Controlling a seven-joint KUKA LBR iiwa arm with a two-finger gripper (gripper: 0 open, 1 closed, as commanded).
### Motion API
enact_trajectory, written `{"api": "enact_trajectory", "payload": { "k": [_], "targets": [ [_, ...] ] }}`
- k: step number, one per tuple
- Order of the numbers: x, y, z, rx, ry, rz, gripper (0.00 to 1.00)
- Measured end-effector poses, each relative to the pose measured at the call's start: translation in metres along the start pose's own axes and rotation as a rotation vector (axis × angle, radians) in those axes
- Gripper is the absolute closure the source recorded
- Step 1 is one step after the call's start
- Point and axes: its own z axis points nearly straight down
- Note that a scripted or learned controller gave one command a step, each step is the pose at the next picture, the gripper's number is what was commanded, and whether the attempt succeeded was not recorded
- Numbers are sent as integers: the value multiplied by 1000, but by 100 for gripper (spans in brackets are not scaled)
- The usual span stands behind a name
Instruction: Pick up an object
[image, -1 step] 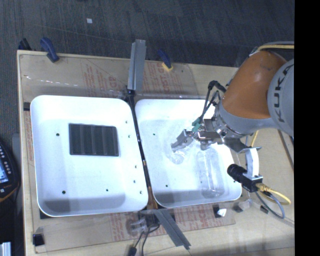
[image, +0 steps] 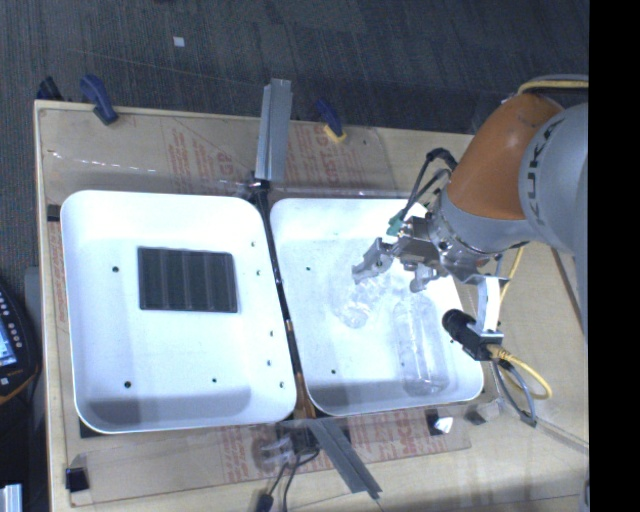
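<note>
The pincer (image: 392, 265) hangs over the upper middle of the right bin (image: 310, 300), its fingers spread apart with nothing between them. A clear crumpled plastic object (image: 358, 303) lies just below it on the bin floor. A clear plastic bottle (image: 420, 345) lies nearer the bin's lower right corner. The left bin (image: 90, 300) sits beside, holding a dark ribbed tray (image: 188, 279).

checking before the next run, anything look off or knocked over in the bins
Mostly tidy. In the right bin, a clear plastic bottle lies on its side, with a crumpled clear piece beside it. The left bin holds a flat dark ribbed block, sitting square.
</note>
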Motion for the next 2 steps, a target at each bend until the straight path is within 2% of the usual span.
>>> {"api": "enact_trajectory", "payload": {
  "k": [1, 2],
  "targets": [
    [-13, 38, 29, 1, 1, 152, 0],
    [5, 52, 119, -26, 1, 246, 0]
  ]
}}
